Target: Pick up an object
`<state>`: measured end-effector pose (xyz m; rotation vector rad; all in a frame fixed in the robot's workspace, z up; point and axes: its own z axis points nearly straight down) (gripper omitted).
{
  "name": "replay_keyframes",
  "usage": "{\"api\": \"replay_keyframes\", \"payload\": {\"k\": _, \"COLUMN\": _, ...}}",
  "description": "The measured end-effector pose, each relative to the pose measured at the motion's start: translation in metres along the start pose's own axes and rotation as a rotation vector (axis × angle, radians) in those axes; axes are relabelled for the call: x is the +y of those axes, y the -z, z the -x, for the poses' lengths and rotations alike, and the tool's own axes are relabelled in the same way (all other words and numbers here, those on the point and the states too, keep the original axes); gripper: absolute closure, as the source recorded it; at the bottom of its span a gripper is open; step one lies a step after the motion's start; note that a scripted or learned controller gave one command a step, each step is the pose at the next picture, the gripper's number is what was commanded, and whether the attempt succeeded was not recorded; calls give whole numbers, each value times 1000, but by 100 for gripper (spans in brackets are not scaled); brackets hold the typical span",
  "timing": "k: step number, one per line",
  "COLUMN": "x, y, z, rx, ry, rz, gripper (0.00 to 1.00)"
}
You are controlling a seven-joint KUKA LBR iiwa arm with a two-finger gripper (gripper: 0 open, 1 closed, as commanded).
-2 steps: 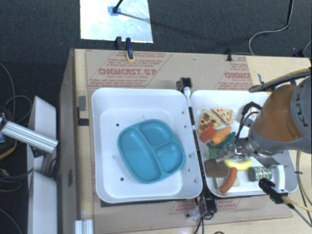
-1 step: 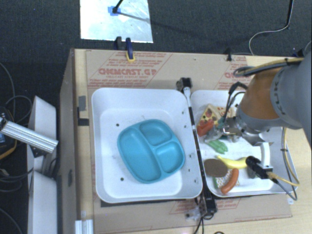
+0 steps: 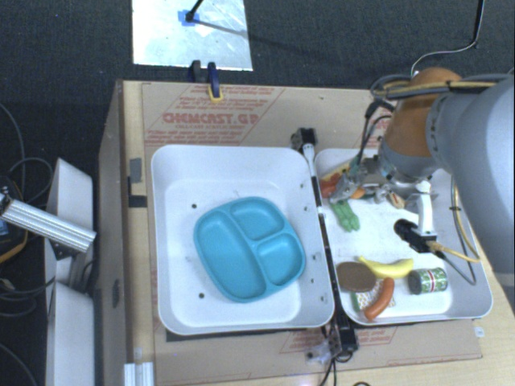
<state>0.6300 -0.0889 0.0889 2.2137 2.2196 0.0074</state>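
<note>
Camera view, looking down at a slant on a surface (image 3: 137, 240) bearing two white bins. Left bin (image 3: 181, 175) holding a blue tray (image 3: 249, 248) with three compartments, lying alone near the middle. Right bin (image 3: 475, 296) holding the candidates for picking: a green item (image 3: 348, 216) and an orange item (image 3: 330, 185) near the divider, a banana (image 3: 386, 267) lying just above a brown disc (image 3: 356, 277), a sausage (image 3: 380, 297) at the lower edge, and a small can (image 3: 426, 281) lying on its side beside the banana's tip. Arm (image 3: 475, 127) reaching in from the right, its orange band (image 3: 414, 115) sitting above the wrist. Tool (image 3: 360, 185) hanging low over the upper left of the right bin, just beside the green and orange items; spread or pressed together, impossible to tell, with nothing visibly pinched.

Risks from here, as a judgement: closing between the two crowded items and taking neither, or nudging one against the bin wall; slipping off a small rounded shape; striking the divider, given how near the tool is working to it.
</note>
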Motion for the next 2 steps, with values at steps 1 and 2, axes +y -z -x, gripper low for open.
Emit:
{"api": "replay_keyframes", "payload": {"k": 1, "x": 32, "y": -2, "z": 2, "rx": 9, "ry": -7, "rz": -57, "gripper": 0}}
{"api": "replay_keyframes", "payload": {"k": 2, "x": 30, "y": 8, "z": 4, "rx": 6, "ry": -5, "rz": -61, "gripper": 100}}
